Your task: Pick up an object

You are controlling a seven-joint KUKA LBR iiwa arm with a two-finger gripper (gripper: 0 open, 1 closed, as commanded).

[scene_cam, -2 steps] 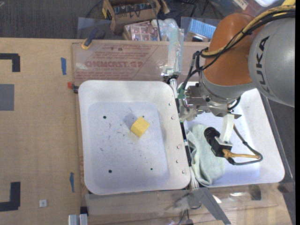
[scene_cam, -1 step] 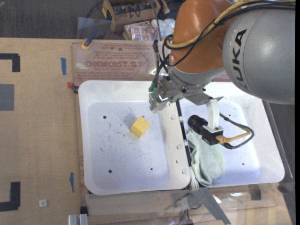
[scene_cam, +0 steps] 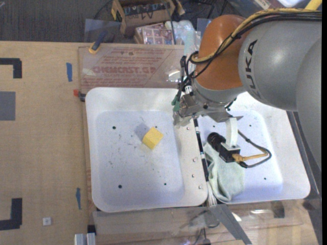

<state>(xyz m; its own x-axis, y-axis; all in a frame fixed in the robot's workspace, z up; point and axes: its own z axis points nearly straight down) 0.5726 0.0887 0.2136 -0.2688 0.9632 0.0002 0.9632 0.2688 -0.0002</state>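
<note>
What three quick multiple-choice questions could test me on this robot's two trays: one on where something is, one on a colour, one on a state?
1. Where is the small block?
A. In the left tray
B. In the right tray
C. On the wooden bench

2. What colour is the block?
A. Blue
B. Yellow
C. Red

3. How does the cloth lie?
A. Folded in a neat square
B. Crumpled in a heap
C. Hanging from the gripper

Answers:
1 A, it sits on the floor of the left tray.
2 B, it is plainly yellow against the white.
3 B, it lies bunched in the right tray beside the dividing edge.
</note>
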